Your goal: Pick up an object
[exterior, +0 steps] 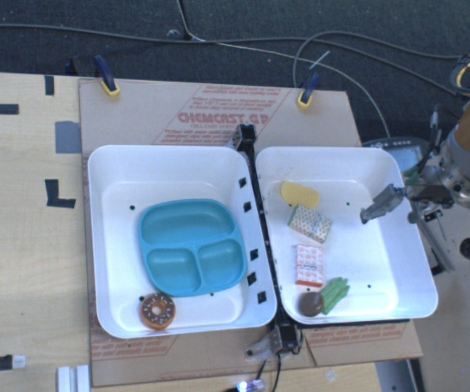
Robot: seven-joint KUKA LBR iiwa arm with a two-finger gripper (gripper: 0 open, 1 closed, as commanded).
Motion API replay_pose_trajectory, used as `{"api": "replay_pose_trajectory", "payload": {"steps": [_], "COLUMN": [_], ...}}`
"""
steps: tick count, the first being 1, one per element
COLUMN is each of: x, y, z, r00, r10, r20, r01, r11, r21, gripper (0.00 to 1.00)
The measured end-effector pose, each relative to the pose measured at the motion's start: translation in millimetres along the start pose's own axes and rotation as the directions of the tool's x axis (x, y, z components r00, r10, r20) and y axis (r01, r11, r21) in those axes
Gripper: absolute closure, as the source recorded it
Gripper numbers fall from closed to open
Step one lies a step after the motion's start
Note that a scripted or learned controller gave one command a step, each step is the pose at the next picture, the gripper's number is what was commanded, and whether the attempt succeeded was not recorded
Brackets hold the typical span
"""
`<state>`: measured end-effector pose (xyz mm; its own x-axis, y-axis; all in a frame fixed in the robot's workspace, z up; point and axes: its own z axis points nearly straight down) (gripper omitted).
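Dark carpet lies behind the counter point(23, 219), where a clamped cardboard sheet point(219, 117) carries two shallow white bins side by side. We find the left bin point(108, 170) holding a teal divided plate point(192, 247) and a sprinkled doughnut point(157, 310). In the right bin point(382, 163) the candidate objects sit loosely near the left wall: a smooth yellow piece point(299, 193), a patterned packet point(310, 223), a printed red and white box point(308, 265), a dark round item point(310, 304) and a green leafy toy point(334, 292). The gripper point(379, 202) hangs over the right bin's right side, well apart from them. One grey finger shows; we cannot tell whether the fingers are apart or together. We judge no object grasped yet.
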<state>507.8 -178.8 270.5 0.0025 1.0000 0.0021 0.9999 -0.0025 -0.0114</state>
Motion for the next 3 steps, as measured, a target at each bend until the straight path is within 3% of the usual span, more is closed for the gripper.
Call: {"api": "replay_pose_trajectory", "payload": {"steps": [1, 3], "x": [0, 2], "y": [2, -1], "z": [-5, 104], "r00": [1.000, 1.000], "r10": [-0.004, -0.002], "r20": [0.002, 0.001], "r01": [0.004, 0.002], "r11": [1.000, 1.000], "r21": [-0.010, -0.004], "gripper": [0.00, 0.00]}}
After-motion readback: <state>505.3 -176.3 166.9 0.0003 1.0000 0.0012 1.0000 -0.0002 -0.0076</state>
